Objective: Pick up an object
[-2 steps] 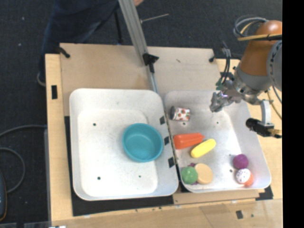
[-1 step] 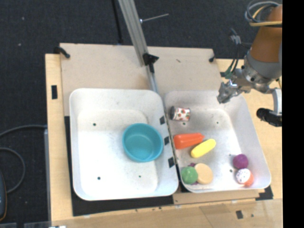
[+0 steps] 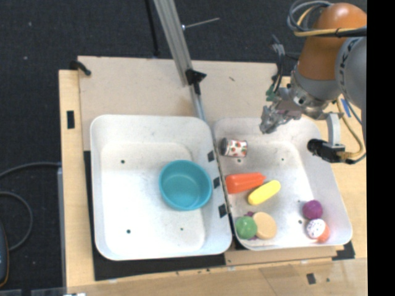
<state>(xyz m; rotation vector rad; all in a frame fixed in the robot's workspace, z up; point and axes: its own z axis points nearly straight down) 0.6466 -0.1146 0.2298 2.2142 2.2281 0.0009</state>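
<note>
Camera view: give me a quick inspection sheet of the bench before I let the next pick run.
Surface: tan bench bearing left bin and right bin, side by side.
Job's things, right bin: small can on its side, orange carrot, yellow piece, green ball, tan disc, purple ball, red-and-white ball.
Clutter: blue bowl in the left bin.
Gripper: gripper over the right bin's far edge, nothing seen between its fingers.
Cables: bundle looped above the arm; black cable on the floor at left.
Surroundings: dark carpet; slanted metal post.
</note>
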